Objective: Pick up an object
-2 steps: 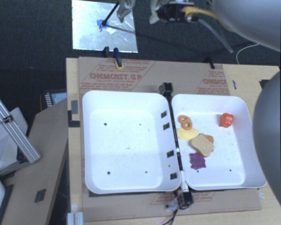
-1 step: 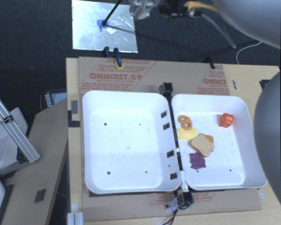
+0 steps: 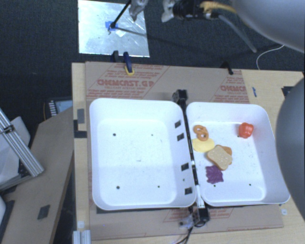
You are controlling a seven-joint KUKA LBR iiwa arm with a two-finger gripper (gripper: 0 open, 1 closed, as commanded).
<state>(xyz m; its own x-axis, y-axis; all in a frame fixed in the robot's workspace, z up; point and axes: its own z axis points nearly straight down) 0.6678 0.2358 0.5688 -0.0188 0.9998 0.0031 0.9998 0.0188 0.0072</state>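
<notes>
The right bin (image 3: 259,190) holds several toy foods. A brown pretzel (image 3: 200,131) lies near its left wall, with a yellow disc (image 3: 203,145) just below it. A bread slice (image 3: 220,157) rests against the disc, and a purple grape bunch (image 3: 214,174) lies below the bread. A red pepper (image 3: 245,129) sits apart at the upper right. My gripper (image 3: 152,9) hangs high at the top edge of the view, well away from both bins. It is open, with only dark floor showing between its two pale fingers (image 3: 138,7).
The left bin (image 3: 100,190) lies beside the right one, with a black-clipped divider (image 3: 186,143) between them. The grey arm (image 3: 290,143) fills the right edge and top right. A shiny metal sheet (image 3: 95,33) lies on the dark floor behind the bench.
</notes>
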